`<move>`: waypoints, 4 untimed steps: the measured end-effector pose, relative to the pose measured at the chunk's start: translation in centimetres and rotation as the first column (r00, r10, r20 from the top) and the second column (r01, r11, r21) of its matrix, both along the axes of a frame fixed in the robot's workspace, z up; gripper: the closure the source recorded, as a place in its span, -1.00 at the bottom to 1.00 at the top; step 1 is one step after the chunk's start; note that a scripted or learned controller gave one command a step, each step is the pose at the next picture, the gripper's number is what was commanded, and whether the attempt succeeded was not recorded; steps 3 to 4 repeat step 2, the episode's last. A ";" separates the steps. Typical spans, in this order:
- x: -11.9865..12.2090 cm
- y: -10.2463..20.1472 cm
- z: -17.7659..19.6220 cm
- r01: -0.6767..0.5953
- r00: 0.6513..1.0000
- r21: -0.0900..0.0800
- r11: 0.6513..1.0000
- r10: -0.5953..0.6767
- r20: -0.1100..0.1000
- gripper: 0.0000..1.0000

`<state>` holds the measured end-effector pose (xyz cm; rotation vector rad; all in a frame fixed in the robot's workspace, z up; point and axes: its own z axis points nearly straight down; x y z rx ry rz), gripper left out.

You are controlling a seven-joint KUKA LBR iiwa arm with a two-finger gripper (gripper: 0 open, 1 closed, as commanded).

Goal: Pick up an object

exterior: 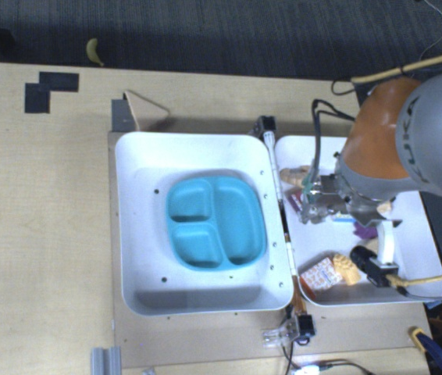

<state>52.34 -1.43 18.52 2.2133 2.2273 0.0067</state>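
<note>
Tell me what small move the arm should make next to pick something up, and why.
Probably nudge the claw toward the bottom of the view, to stand over the snack packet. The claw hangs above the left side of the right bin, and the packet lies close by in that bin, in the open.

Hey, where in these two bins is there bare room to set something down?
Left bin: bare floor all round the blue tray, widest along the near wall and left side. Right bin is crowded: the gripper hangs over its left half, and a snack packet fills the near left corner. A bare strip lies by its right wall.
</note>
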 end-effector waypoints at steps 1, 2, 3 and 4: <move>0.0 -0.1 0.0 0.000 1.000 -0.001 1.000 0.000 -0.002 -1.00; -3.7 -6.4 -0.1 0.003 1.000 -0.002 1.000 -0.003 -0.003 -1.00; -3.7 -6.4 -0.1 0.003 1.000 -0.002 1.000 -0.003 -0.003 -1.00; -3.7 -6.4 -0.1 0.003 1.000 -0.002 1.000 -0.003 -0.003 -1.00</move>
